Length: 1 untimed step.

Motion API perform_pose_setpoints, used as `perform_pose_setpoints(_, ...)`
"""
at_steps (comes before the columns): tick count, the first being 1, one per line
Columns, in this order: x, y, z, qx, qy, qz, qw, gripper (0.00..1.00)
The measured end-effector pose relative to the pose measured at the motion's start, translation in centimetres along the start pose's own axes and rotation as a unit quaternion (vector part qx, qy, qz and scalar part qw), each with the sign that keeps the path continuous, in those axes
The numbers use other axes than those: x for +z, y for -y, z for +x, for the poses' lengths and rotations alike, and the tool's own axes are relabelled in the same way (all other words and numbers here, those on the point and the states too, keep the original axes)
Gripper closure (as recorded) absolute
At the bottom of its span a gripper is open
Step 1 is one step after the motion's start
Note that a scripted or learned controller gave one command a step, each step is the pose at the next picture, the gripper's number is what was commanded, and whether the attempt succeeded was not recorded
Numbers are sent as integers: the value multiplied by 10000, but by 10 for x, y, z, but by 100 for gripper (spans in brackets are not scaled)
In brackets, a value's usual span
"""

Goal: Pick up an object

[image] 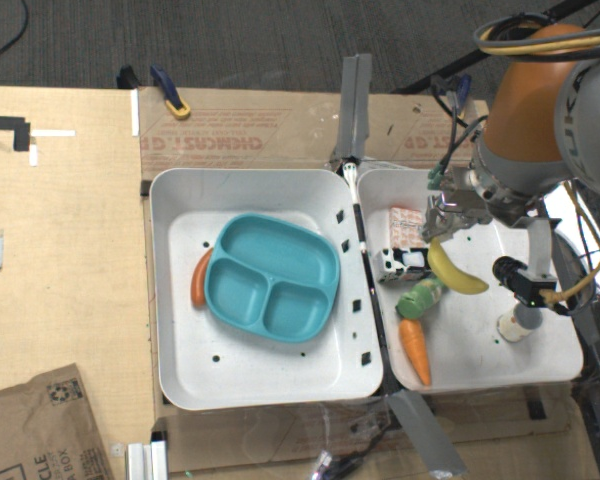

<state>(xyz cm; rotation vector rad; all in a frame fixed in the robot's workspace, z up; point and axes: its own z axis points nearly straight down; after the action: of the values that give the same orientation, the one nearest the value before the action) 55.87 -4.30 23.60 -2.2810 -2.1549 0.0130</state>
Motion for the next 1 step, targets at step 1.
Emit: perform_pose_setpoints(1,49,-8,-38,142,-7,11,9999,100)
